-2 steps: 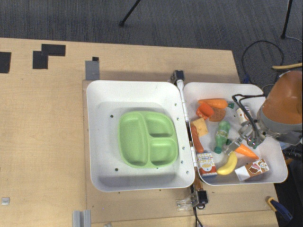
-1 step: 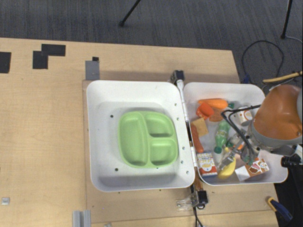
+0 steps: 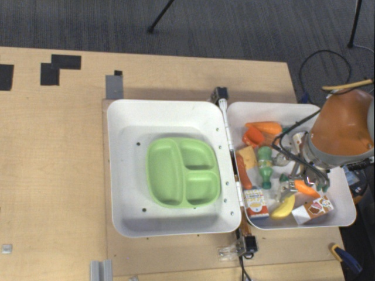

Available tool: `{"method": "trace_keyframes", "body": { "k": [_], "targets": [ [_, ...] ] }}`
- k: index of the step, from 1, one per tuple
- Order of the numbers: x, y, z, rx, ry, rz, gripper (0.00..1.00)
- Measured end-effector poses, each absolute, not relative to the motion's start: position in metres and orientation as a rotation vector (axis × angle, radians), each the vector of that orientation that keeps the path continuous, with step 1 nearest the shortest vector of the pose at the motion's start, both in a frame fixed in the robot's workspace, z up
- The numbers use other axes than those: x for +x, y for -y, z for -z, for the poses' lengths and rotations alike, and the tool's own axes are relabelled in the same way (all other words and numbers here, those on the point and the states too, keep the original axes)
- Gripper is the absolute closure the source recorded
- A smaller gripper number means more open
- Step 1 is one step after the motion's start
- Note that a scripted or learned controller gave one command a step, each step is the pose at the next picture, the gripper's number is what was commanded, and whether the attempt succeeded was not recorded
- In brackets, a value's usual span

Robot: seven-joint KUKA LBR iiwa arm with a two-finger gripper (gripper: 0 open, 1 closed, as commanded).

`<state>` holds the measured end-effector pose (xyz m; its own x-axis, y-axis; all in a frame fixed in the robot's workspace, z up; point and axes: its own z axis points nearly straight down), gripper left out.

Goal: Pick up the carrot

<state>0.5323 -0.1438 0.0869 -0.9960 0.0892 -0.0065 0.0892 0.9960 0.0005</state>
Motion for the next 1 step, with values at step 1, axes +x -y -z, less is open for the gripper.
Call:
{"method": "trace_keyframes", "body": {
  "k": [1],
  "targets": [
    [0.5122,0.1373,-0.0876,-0.398,-3.102,0.005,0.0]
  ]
}}
